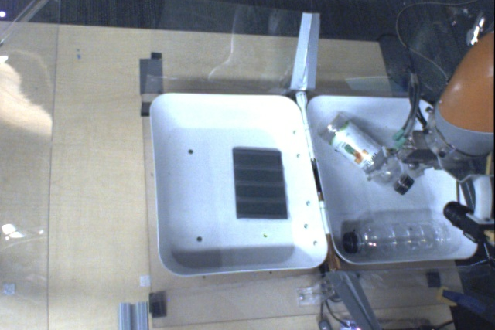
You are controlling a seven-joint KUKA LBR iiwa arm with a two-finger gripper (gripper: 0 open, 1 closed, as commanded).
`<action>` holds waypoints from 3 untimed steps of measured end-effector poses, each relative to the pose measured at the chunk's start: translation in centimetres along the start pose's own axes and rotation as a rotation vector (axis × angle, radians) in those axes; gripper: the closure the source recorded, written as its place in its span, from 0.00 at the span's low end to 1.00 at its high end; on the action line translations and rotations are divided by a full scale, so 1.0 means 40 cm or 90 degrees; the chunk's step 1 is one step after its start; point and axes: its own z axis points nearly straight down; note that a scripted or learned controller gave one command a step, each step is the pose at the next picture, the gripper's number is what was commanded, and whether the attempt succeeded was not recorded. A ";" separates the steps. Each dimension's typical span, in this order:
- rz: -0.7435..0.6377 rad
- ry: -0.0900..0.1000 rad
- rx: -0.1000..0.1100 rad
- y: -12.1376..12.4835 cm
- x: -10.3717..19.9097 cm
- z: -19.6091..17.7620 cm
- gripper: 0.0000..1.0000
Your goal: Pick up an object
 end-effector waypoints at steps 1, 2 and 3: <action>0.074 0.000 0.002 0.161 -0.066 0.239 0.00; -0.033 0.009 0.034 0.236 -0.056 0.316 0.00; -0.059 0.013 0.041 0.252 -0.075 0.318 0.00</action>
